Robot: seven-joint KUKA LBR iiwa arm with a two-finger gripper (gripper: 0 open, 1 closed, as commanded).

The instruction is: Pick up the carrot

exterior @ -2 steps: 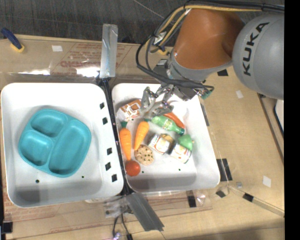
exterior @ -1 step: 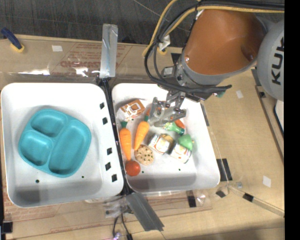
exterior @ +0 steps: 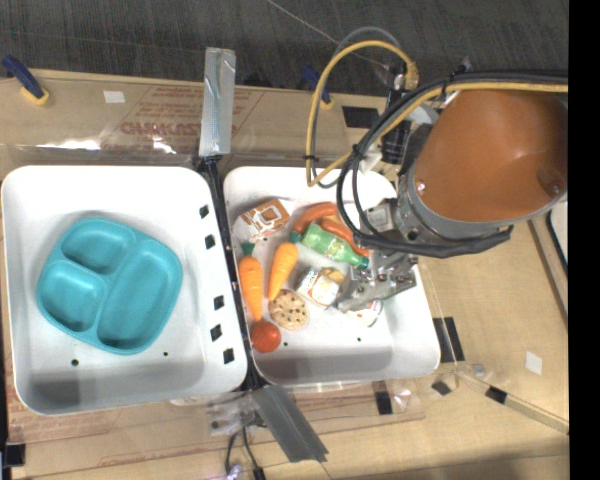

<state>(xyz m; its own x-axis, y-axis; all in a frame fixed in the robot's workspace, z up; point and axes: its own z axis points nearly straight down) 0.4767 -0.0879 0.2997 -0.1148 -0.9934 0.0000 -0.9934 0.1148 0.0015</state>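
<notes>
Looks down on a right bin [exterior: 412, 353] crowded with toy food. Shows the carrot [exterior: 283, 268] lying loose on that bin's floor, left of the bin's middle, slanted, with nothing gripping it. Shows a second carrot [exterior: 250, 286] just beside it, along the bin's left wall. Also takes in a tomato [exterior: 265, 336] near the bin's front left corner, a cookie [exterior: 291, 310] just right of the tomato, a green bottle [exterior: 330, 243] across the bin's middle, and a small carton [exterior: 263, 216] near the bin's back left corner.

Places the gripper [exterior: 373, 290] low in the bin's right half, beside a small pale packet [exterior: 325, 286] and apart from both carrots. Cannot tell whether the gripper is spread or pressed together: metal parts overlap and the grey-and-orange arm [exterior: 490, 158] looms over the bin's back right corner, hiding much of it. Shows nothing orange pinched there.

Judging by this layout: task not yet done. No lift, no contact with the carrot. Left to do, probably: shift toward the bin's left half, line up over the carrot's slanted body, descend, close and raise. Likely trouble: crowding, with the bottle, cookie and second carrot all touching or nearly touching the target.

Holds a teal tray [exterior: 108, 286] in the neighbouring bin [exterior: 30, 198], left of the right bin and no part of the job.
</notes>
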